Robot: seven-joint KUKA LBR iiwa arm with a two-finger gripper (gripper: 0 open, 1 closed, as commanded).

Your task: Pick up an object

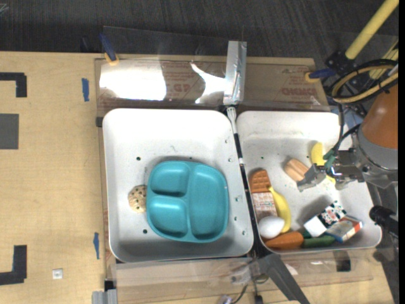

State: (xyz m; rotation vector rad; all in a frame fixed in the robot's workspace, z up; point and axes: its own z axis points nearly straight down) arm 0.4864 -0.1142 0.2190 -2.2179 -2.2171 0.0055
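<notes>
Carrot (286, 240) and egg (272, 226) lie at 6 o'clock in the right bin (266, 128). Gripper (317, 173) hovers mid-bin, jaw state unreadable. Tan block (295, 168), a likely target, sits just beside it at 9 o'clock. Judged: approach step; next needs descent and closing. Left bin (120, 132) holds teal tray (187, 199), cookie (137, 198). Cardboard bench (44, 170), dark carpet beyond.

Teal plate (188, 199) in a white bin (120, 132); speckled tan cookie (137, 198); yellow banana (282, 210); white egg (272, 227).
</notes>
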